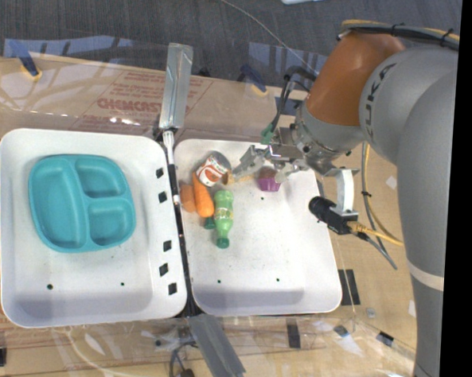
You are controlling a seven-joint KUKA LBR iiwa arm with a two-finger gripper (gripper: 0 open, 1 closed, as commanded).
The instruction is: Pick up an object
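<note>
While a carrot, green bottle and can crowd the right bin's left side, my pincer hovers touching the purple cup; its grip I cannot tell.

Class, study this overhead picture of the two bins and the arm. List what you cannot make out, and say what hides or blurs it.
1. Gripper, camera view: the wrist above covers it, so whether it is open or shut is unclear.
2. Purple object: partly under the gripper; its shape is unclear.
3. Can: label too small to read.
4. Carrot: its lower end is hidden behind the green bottle.
5. Arm: cut off by the frame's lower edge.
</note>
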